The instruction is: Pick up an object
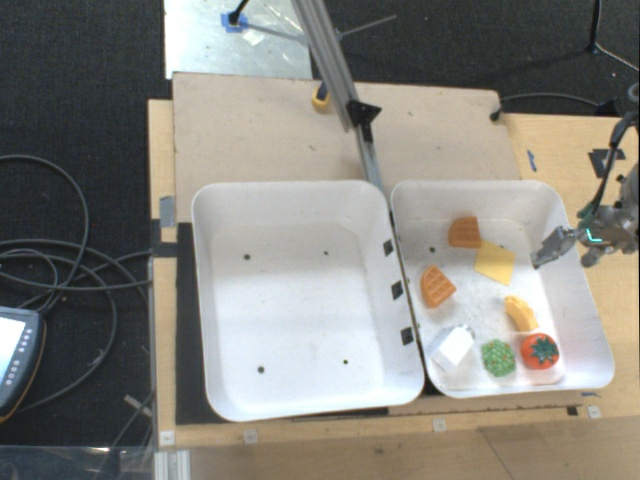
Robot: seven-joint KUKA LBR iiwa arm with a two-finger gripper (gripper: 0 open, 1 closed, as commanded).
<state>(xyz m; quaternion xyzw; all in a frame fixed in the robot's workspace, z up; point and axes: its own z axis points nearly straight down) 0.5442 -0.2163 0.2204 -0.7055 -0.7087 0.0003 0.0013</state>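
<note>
In the right bin (575,313), items seemingly bear no readable writing.

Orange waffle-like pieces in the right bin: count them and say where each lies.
2. One orange piece lies near the back of the right bin, left of the yellow slice. The other orange piece lies nearer the bin's left wall, further forward. None looks hidden.
</note>
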